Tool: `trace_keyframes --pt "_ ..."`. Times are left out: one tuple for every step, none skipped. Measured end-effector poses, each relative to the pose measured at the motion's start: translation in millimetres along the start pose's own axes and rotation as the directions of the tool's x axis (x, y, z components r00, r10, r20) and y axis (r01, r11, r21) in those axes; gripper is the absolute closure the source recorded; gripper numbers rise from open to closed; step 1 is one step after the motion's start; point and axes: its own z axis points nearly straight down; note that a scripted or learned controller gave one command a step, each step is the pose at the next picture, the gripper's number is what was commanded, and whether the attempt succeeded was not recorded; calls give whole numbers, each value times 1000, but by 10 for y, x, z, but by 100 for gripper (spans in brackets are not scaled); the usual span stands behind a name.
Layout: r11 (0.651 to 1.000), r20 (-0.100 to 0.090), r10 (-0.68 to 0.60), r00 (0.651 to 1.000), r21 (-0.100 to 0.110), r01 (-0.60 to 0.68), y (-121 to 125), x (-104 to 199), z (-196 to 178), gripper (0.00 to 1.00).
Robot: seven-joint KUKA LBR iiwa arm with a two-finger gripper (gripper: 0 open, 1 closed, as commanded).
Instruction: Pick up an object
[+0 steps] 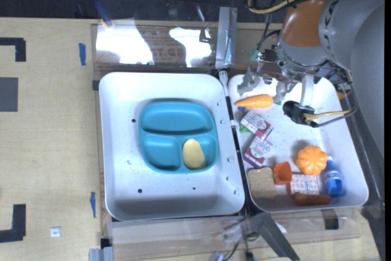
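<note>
Gripper (264,87) is being held low over the back of the right bin (353,150), fingers (250,80) spread apart to either side. A toy carrot (256,101) is being seen lying crosswise just below the fingertips, between them; whether it is being touched cannot be told, and nothing is being gripped. Just left of the fingers, the rim shared with the left bin (116,131) is being crowded closely. Toward the front from the fingers, two packets (256,122) are lying near the carrot; beyond them a bread slice (261,183), an orange pumpkin (312,159) and a blue bottle (333,182) are being clustered along the front wall. Open white floor is being left right of the fingers. Well left, a blue tray (174,125) is being occupied by a yellow piece (193,153).
</note>
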Motion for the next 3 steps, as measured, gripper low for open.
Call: trace_keyframes --pt "981 1 -192 981 -8 192 106 -512 -25 0" --pt "963 3 -270 963 -20 270 343 -480 748 0" --pt "954 2 -301 954 -12 301 356 -519 952 0"
